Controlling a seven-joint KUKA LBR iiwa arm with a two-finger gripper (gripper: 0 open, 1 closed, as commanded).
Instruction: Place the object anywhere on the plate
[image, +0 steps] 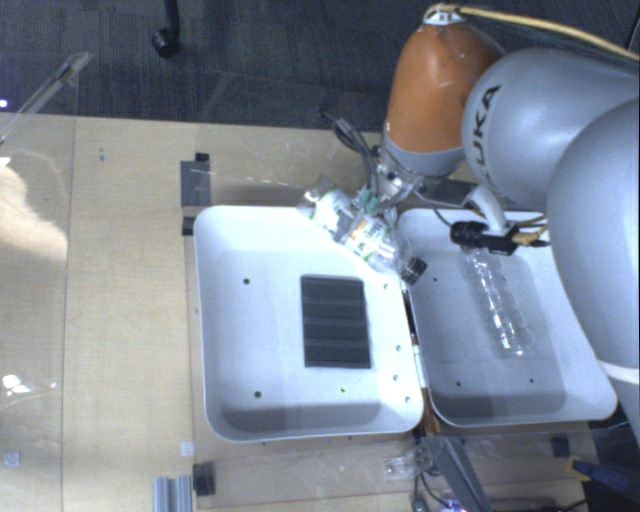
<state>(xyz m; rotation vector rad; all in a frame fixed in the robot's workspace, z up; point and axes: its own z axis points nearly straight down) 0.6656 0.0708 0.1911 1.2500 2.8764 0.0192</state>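
Note:
A dark grey ribbed plate lies flat in the middle of the left bin. A small clear bottle with a white and green label hangs tilted over the back right corner of that bin, up and right of the plate. My gripper reaches down from the orange-banded wrist and is shut on the bottle near its middle. The bottle's lower end points toward the rim between the two bins.
A clear plastic bottle lies lengthwise in the right bin. A black cable clip sticks out from the arm above that bin. The grey arm covers the upper right of the view.

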